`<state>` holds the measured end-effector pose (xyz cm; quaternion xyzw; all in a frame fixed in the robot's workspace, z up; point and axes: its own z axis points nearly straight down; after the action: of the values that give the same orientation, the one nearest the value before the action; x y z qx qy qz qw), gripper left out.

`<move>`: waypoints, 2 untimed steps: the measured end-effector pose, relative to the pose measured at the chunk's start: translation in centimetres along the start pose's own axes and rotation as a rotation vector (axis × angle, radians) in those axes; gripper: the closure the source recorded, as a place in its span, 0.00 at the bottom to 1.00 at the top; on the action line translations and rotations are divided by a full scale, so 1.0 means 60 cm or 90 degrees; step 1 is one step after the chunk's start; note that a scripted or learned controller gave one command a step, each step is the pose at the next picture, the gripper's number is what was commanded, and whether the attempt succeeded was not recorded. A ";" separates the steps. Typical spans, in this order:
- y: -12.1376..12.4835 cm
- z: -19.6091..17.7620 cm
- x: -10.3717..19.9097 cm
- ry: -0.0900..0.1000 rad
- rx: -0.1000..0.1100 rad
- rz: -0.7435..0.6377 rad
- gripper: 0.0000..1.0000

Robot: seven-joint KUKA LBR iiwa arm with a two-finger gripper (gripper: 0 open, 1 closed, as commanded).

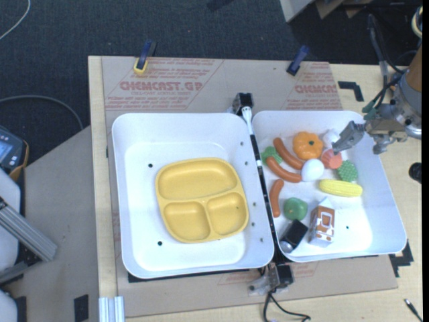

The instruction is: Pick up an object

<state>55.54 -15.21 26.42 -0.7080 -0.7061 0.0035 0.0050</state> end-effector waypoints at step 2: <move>0.003 0.061 0.006 0.000 -0.004 -0.002 0.00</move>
<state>55.67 -14.84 22.78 -0.7071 -0.7071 0.0014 0.0026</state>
